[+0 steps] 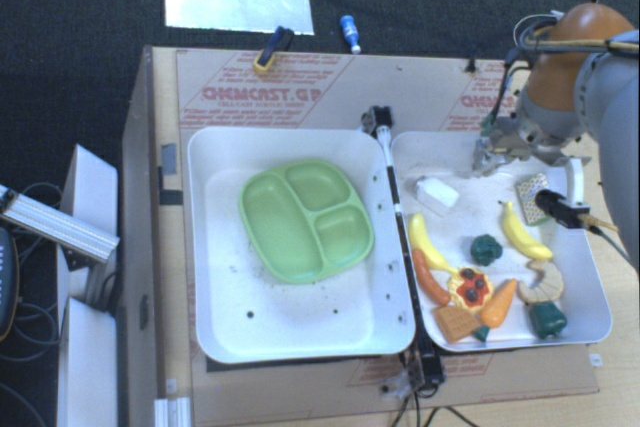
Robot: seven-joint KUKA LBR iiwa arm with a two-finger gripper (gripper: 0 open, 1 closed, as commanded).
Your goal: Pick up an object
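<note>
The gripper (492, 155) is down low in the right bin (596, 300), close to the bin's back edge. From above it is too small and blurry to tell what it is doing, and nothing can be seen caught in it.

The nearest toy is a small white block (436, 192). It lies just beside the gripper, toward the left edge of the right bin, and it looks apart from the gripper, not touching. A checkered piece (531, 186) lies near the gripper on the other side, by the right edge.

The arm (590, 80) comes in from the right, over the back right corner of the bin. Its orange band (575, 30) is up high, and the grey part under it bends down to the gripper.

More toy food lies toward the front of the right bin. One yellow banana (524, 232) is near the right edge. Another banana (421, 242) lies along the left edge, with a red-orange sausage (432, 281) just in front of it. A dark green broccoli (486, 249) sits between the two bananas. A pizza slice (470, 287), a carrot (499, 303) and a cracker (454, 323) are bunched together at the front. A green pepper (547, 319) is by the front right corner.

The left bin (225, 315) holds a green plate (305, 220) with three parts, lying in the middle.
</note>
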